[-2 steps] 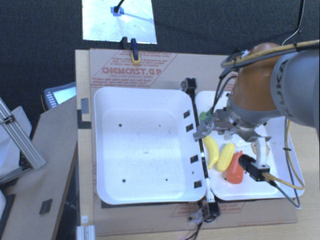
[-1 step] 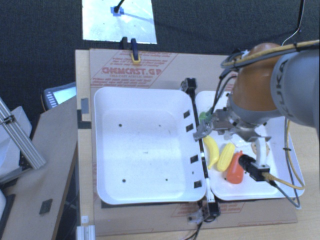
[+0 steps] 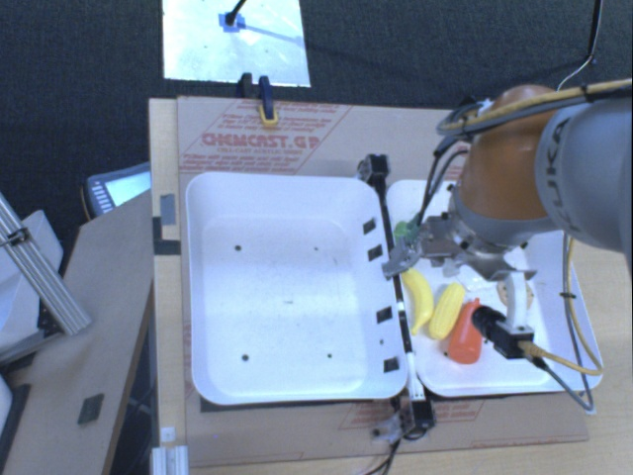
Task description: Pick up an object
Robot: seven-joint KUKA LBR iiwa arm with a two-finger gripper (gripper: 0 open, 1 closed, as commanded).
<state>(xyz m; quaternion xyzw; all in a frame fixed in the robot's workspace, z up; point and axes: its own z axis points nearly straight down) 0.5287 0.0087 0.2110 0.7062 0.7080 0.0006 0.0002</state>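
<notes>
- While arm [image 3: 539, 166] reaches in from the right over the right bin [image 3: 564, 369], everything below is placed rel. to that bin, nearest edge first.
- Front edge of cardboard sheet [image 3: 297, 419]: dark clip w/ wires [image 3: 410, 422] sits just below the seam where the two bins meet.
- Right bin, front part: red-orange item [image 3: 463, 342] lies near the front wall, tip pointing toward the camera.
- Black block [image 3: 499, 334] on the wrist hardware sits just right of the red-orange item, partly over it; yellow cable [image 3: 564, 359] runs from it toward the bin's right rim.
- Mid bin: two yellow pieces side by side: a curved banana-like one [image 3: 419, 300] next to the left wall, a stubbier one [image 3: 447, 308] just right of it, touching or nearly so.
- Pale/white item [image 3: 516, 295] further right, partly hidden by the wrist; can't tell what it is.
- Gripper [image 3: 465, 260] hangs over the mid bin just behind the yellow pieces; fingers hidden under wrist body, so can't tell if spread or closed, and nothing seen between them.
- Green object [image 3: 406, 232] at the bin's rear-left, by the divider, partly covered by a grey bracket.
- Left bin [image 3: 213, 206] lies directly left of the right bin, walls touching along a row of black clips [image 3: 374, 228].
- Behind both bins: yellow-and-dark clamp [image 3: 265, 102] on the cardboard's far edge, then a shiny plate [image 3: 198, 28] beyond that.
</notes>
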